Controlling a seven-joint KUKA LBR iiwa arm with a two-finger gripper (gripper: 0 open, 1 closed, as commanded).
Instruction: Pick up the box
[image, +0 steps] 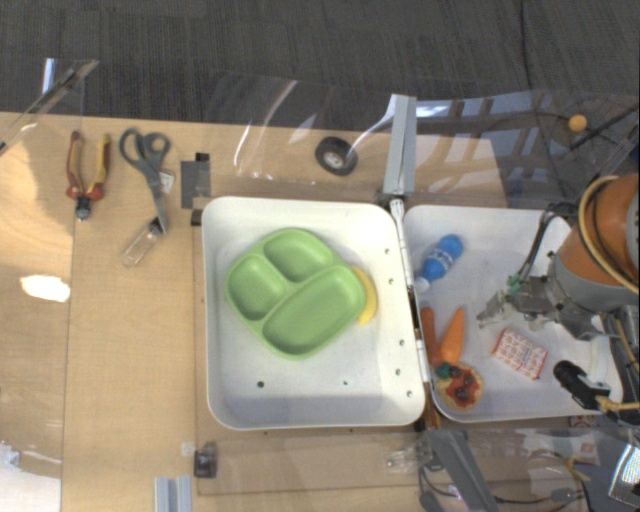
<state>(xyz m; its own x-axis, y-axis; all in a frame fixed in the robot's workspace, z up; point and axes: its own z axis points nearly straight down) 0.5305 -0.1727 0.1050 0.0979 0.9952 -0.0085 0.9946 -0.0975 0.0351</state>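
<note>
The box (519, 353) is small and flat, white with a red pattern. It lies in the right bin (480, 225), toward the front. My gripper (512, 304) hovers just behind and above the box. It is open, and nothing sits between its fingers. The grey arm with its orange band (605, 225) comes in from the right edge.
The right bin also holds a blue bottle (440, 257), an orange carrot (452, 335), a thin orange stick (428, 335) and a small round toy food (458, 384). A green divided plate (295, 292) over a yellow item (367, 298) lies in the left bin (300, 400). Scissors (150, 170), pliers (85, 172) and a tape roll (336, 155) rest on the bench.
</note>
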